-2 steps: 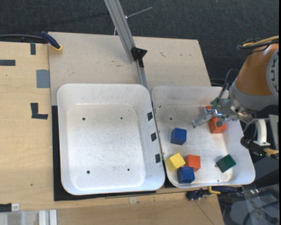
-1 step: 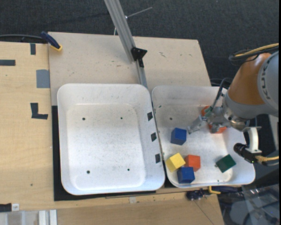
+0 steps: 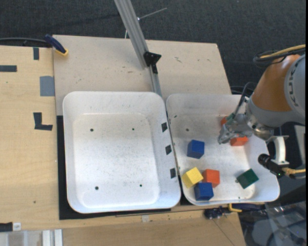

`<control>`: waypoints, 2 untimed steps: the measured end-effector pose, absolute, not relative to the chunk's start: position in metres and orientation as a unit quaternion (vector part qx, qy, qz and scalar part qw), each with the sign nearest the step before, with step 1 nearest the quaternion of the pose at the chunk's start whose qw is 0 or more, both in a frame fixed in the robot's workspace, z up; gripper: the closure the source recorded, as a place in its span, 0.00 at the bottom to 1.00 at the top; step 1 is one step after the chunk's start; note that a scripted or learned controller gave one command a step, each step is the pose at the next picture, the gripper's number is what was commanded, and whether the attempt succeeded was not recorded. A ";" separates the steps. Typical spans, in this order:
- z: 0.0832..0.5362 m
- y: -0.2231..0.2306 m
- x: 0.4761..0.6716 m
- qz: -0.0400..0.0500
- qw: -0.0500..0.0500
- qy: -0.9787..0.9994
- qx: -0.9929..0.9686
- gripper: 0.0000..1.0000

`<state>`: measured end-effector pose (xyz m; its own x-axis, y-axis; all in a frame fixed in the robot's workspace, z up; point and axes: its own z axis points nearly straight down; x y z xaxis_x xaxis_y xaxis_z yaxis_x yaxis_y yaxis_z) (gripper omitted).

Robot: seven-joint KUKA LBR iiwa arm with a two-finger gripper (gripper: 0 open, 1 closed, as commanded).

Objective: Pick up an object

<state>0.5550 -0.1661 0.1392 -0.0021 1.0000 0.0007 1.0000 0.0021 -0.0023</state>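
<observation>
camera view | wooden bench (image 3: 20,147) | two white bins (image 3: 115,152) | dark carpet (image 3: 236,14)

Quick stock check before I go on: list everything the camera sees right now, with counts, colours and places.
Blue cubes: 2, blue, right bin, one mid-bin, one at near edge.
Yellow cube: 1, yellow, right bin, beside the near blue cube.
Orange cubes: 2, orange, right bin; one by the yellow cube, one at the gripper.
Green cube: 1, dark green, right bin, near right corner.
Left bin: 1, white.
Right bin: 1, white.
Clamp: 1, blue and yellow, bench far left.
Gripper: 1, grey, low in the right bin.
</observation>
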 end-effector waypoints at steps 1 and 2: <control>0.201 -0.165 0.552 -0.001 -0.002 -0.708 -0.707 1.00; 0.228 -0.165 0.553 -0.001 -0.001 -0.708 -0.707 1.00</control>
